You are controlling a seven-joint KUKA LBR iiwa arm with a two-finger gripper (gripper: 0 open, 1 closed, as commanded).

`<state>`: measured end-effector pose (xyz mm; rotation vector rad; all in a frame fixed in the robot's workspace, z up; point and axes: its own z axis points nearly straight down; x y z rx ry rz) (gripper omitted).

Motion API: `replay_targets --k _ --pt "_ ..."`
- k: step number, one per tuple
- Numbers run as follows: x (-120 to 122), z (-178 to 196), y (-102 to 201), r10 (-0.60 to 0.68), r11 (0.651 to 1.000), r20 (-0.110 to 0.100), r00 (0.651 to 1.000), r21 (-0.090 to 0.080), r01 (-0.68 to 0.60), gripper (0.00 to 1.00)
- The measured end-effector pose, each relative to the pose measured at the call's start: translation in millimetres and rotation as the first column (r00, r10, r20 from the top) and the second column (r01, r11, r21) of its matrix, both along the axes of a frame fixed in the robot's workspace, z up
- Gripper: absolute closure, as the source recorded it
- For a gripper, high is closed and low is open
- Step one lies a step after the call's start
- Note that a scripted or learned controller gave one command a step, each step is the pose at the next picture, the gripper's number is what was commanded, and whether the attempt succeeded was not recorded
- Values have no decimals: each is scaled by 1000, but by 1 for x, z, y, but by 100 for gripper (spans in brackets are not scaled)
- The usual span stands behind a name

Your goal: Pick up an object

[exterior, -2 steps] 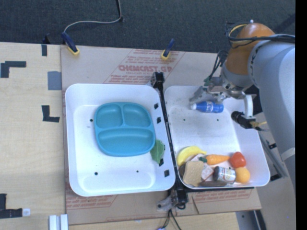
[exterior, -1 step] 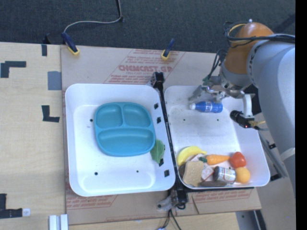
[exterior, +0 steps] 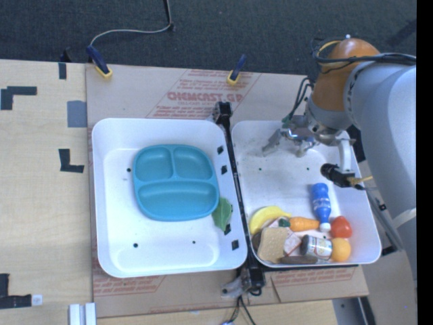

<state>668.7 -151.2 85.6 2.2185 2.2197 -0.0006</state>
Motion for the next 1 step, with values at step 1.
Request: replay_targets --k 1 --pt "0 80 -44 0 1000 0 1000 0 0 0"
